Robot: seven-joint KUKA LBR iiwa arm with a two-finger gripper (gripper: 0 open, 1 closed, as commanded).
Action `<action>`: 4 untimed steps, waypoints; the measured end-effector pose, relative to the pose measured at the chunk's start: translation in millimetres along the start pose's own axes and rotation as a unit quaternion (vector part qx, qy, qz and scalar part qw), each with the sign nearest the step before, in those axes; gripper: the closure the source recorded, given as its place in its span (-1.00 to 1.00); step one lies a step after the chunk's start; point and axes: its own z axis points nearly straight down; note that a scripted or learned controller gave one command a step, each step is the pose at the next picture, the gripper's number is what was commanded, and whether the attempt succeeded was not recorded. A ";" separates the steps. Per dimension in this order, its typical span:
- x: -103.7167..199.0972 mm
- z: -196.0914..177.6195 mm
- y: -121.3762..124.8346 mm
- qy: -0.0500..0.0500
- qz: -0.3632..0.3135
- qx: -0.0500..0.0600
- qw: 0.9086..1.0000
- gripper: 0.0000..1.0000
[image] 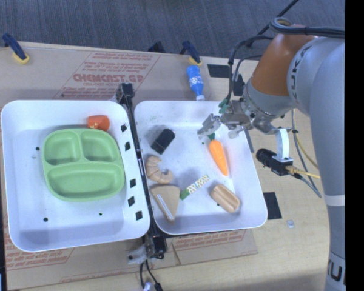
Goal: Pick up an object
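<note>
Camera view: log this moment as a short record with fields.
arm: grey KUKA arm, two-finger gripper over the right white bin
nearest item: orange toy carrot, just below the gripper, lying in the bin
right bin, others: black block, tan hot dog bun, croissant
left white bin: green divided plate, red tomato

- The right bin [242,214] has open floor at its centre, between the black block [162,140] at 10 o'clock and the carrot [219,156] at 3 o'clock.
- The croissant [158,169], the wedge [164,202], the striped stick [195,186] and the bread roll [224,197] crowd the 5 to 8 o'clock part.
- The gripper [213,128] blocks 1 o'clock.
</note>
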 end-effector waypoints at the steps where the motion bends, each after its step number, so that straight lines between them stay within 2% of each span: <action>1: -26.6 87.7 3.2 -0.001 -0.132 -0.001 0.991 -1.00; 2: 14.5 102.1 21.2 0.000 -0.299 0.000 0.954 -1.00; 3: 67.3 106.6 41.0 0.005 -0.303 0.021 0.953 -1.00; 4: 76.7 63.0 -72.2 0.000 -0.312 0.000 0.950 -1.00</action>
